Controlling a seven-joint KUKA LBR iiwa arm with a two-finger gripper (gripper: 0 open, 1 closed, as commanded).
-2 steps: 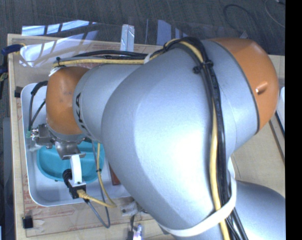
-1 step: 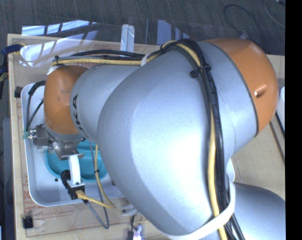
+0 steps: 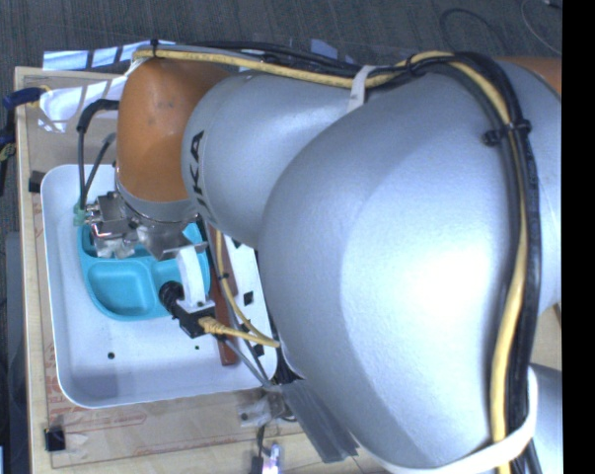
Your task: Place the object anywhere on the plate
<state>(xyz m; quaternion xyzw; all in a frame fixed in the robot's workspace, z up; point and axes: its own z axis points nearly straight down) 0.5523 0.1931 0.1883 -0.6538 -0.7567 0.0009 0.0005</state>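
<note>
Heads up: the arm (image 3: 376, 245) covers most of the camera view, so you have little to go on. The gripper (image 3: 129, 240) hangs under the orange band (image 3: 159, 131), directly over the upper end of the blue plate (image 3: 129, 292), which lies in the left white bin (image 3: 55, 294). I cannot tell whether the gripper is open, closed or clamped on anything, because the wrist housing blocks its tip from above. The object itself can't be picked out with certainty. If it's carried, it sits hidden beneath the wrist and already above the plate. The only other candidate is a dark brown sliver (image 3: 228, 349) just right of the plate at the arm's edge, long axis running roughly up-down in the frame, and that may just be rig hardware beside the yellow cable (image 3: 240, 332). My read: if the object is in the grip, the relation that matters is straight down, with the plate underneath and its open lower half free, so you need no lateral correction. Confirm the grip before you trust a release. Readable text: black vertical lettering on the grey link (image 3: 196, 171) looks like KUKA, partly cut off. The bench (image 3: 159, 418) shows no labels.
</note>
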